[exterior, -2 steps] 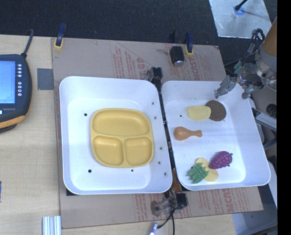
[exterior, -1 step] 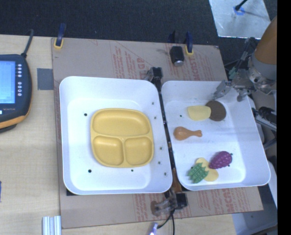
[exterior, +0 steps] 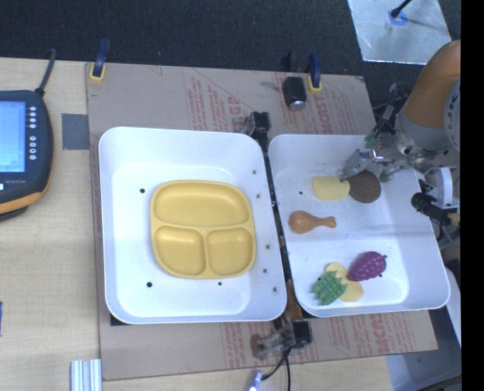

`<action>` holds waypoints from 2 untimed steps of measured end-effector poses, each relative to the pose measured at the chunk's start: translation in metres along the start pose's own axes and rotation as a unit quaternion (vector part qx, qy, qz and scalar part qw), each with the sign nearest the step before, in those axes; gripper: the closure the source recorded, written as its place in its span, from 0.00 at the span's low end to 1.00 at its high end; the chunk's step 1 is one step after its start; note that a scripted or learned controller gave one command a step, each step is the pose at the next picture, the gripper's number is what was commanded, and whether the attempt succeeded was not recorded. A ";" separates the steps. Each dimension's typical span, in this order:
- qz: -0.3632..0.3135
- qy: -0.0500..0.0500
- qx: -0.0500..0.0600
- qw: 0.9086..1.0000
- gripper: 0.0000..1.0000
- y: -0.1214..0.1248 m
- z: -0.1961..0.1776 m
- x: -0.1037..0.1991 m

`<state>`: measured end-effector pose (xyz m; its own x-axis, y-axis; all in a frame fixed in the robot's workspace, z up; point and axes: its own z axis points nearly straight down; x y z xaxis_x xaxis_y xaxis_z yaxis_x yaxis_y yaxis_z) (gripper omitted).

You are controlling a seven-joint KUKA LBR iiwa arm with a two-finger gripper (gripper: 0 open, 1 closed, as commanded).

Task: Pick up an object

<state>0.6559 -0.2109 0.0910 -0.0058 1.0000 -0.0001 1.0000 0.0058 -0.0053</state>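
The right bin (exterior: pixel 405 300) serves as the landmark. The gripper (exterior: pixel 371 163) hangs over its far end, just above a brown rounded piece (exterior: pixel 365 188) that touches a pale yellow flat piece (exterior: pixel 330 188). Whether the jaws are released or clenched cannot be told; the metal there is too tangled in this slanted view, and nothing plainly sits between them.

Toward the bin's middle lies an orange drumstick toy (exterior: pixel 311 221). At its near end a purple grape bunch (exterior: pixel 367 265) rests beside a green leafy piece (exterior: pixel 328 287), which overlaps a yellow shape under it. Left of this bin sits the left bin (exterior: pixel 120 218), carrying a yellow divided plate (exterior: pixel 203 227).

The brown piece seems the likeliest target. It is probably light, stiff plastic play food, smooth and domed, so it may squirt out of a shallow pinch. Closing low across its widest part, on the side away from its yellow neighbour, looks soundest.
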 end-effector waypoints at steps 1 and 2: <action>0.000 0.000 0.000 1.000 0.00 0.000 -0.001 0.028; 0.002 0.000 -0.002 1.000 0.00 0.001 -0.001 -0.001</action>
<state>0.6565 -0.2119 0.0924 -0.0026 1.0000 -0.0003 1.0000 0.0026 -0.0008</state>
